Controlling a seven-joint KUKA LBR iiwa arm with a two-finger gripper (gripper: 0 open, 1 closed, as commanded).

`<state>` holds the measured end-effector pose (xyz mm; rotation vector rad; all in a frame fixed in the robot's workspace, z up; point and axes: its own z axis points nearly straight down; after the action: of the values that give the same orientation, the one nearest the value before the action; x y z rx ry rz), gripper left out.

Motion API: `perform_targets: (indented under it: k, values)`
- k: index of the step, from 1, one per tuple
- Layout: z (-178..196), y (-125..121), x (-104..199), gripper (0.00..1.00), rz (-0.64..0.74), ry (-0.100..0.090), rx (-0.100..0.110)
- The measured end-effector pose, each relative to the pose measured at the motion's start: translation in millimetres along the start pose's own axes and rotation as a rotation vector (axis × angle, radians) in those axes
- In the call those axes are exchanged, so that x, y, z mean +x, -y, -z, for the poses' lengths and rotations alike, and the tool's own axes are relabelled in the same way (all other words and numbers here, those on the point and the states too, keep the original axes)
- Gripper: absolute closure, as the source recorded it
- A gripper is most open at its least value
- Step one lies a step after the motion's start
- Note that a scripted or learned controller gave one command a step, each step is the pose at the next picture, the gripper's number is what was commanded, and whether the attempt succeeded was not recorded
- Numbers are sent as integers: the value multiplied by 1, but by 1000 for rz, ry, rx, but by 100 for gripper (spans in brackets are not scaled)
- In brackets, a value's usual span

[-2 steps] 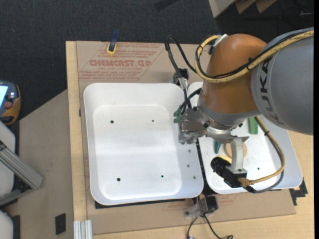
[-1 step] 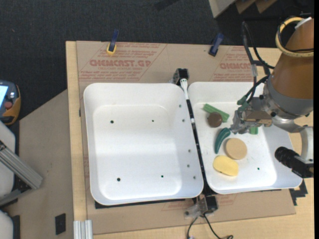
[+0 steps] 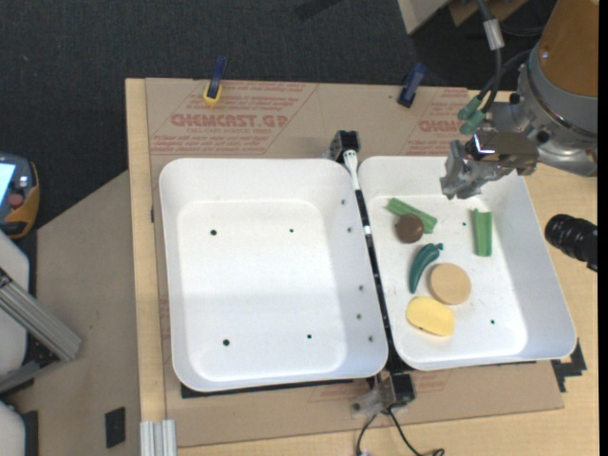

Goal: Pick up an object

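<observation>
The grey two-finger gripper is hanging over the far part of the right shallow white plastic bin, reaching in from the right. Whether it is spread or pressed together cannot be told from this slanted angle, and nothing is showing between its tips.

The objects are all lying in that right bin, nearer the camera than the gripper. A flat green rectangular strip is lying closest, just down and to the left of the gripper, with a small round brown piece touching its lower edge. A short upright green stick is lying just below the gripper, apart from it. Farther down, a dark teal curved pepper-shaped piece is resting beside a round tan disc, and a yellow rounded lump is sitting below them.

The left shallow white plastic bin is sitting alongside.
</observation>
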<state>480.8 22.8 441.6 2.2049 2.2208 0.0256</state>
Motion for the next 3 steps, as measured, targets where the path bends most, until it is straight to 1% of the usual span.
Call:
perform_targets:
  k: [1,2,3]
  values:
    - [-159,7,-1,100,-9,4,37]
    - [-152,5,-87,100,-15,6,19]
    - [-88,-5,-28,100,0,2,11]
